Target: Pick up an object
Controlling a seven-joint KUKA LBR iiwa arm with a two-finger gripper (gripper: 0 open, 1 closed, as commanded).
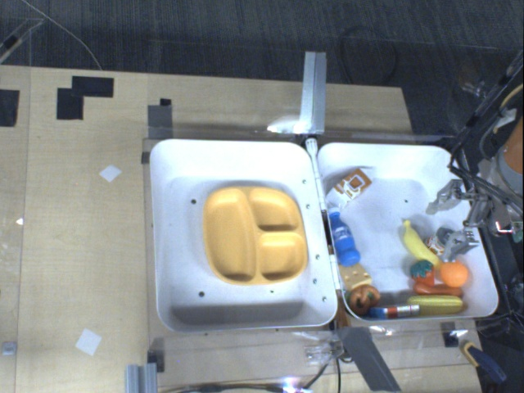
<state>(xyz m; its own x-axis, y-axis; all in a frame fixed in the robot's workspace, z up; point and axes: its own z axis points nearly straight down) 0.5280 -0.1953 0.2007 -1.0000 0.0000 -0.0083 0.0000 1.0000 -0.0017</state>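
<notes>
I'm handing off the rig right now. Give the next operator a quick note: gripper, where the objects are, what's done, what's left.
Gripper: over the right bin's right side, just above the banana; nothing seen between its fingers.
Left bin: a yellow divided tray.
Right bin: blue bottle, small brown-and-white packet, banana, orange ball, more toys along the front edge.
Done: no pick visible.
Left: grasp and lift one object.

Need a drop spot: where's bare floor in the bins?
Right bin: bare middle between blue bottle and banana, plus the far side. Crowded along the near edge. Left bin: only the margins around the yellow tray.
</notes>
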